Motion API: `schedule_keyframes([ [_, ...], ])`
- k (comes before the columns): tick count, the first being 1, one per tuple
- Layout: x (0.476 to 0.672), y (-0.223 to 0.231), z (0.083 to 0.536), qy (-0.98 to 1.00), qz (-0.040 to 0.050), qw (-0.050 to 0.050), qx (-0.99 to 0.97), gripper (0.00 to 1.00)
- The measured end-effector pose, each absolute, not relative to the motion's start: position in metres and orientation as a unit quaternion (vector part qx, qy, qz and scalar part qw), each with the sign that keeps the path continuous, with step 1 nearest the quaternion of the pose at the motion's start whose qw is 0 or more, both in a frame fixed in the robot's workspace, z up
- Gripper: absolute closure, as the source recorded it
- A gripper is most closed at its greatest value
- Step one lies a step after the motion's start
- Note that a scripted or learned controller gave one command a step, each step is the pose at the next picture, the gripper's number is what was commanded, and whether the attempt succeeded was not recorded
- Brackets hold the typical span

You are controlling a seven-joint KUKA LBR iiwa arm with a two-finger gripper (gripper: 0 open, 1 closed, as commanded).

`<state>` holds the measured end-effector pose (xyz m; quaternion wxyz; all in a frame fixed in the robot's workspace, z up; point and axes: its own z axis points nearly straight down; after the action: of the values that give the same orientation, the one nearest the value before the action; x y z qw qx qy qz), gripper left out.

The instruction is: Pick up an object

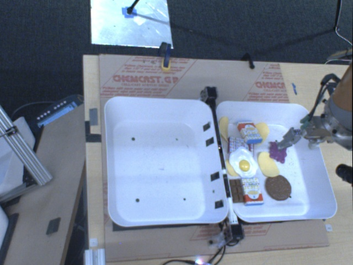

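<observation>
Wooden bench (pixel 94 164), printed cardboard sheet (pixel 149 77), two white bins (pixel 160 162)

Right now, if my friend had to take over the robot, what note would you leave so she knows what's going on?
Claw: low over the right bin, fingertips at the purple toy. I cannot tell if it grips anything.
Things: all the toy food is in the right bin: fried egg, brown cookie, two small cartons, yellow slices. The left bin sits beside it.
Done: the arm has reached the toys.
Left: grab one and lift it.
</observation>
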<state>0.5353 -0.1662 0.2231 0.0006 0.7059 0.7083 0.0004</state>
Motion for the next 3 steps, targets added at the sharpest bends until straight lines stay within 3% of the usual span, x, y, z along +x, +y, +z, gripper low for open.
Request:
schedule_keyframes([
  [1,0.591,-0.098,0.098,0.711,-0.0003,-0.004,0.703,0.00],
  [2,0.659,-0.085,0.088,0.710,0.0017,0.004,0.704,0.00],
  [3,0.656,-0.086,0.097,0.710,0.0016,0.002,0.705,1.00],
])
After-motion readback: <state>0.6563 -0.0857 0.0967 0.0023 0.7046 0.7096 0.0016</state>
